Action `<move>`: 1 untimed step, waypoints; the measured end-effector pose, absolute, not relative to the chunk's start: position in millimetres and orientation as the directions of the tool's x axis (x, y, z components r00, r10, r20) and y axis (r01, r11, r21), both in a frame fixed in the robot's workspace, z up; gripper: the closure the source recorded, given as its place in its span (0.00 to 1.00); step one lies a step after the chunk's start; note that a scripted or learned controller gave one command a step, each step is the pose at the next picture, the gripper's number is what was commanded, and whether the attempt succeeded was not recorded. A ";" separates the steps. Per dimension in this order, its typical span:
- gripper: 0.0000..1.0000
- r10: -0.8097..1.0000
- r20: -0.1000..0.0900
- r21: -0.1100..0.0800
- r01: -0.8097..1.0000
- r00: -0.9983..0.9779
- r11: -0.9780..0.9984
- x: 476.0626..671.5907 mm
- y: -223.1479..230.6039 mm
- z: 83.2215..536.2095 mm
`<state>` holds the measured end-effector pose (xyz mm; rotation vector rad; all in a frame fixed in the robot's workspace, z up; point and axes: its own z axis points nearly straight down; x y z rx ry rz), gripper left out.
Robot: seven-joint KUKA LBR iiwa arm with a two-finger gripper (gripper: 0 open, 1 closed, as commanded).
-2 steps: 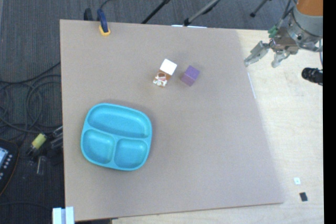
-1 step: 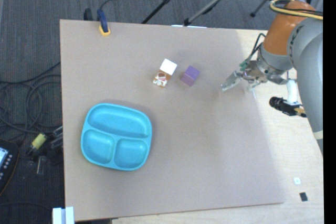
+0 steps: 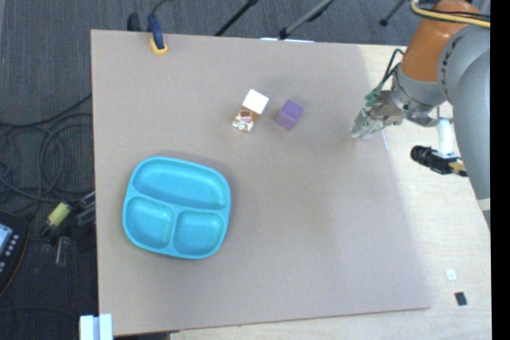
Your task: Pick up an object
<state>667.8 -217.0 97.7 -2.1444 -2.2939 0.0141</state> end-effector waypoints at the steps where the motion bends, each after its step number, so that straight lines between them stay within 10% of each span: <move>1: 1.00 0.999 0.000 -0.003 0.999 -0.052 0.052 668.4 -204.7 135.4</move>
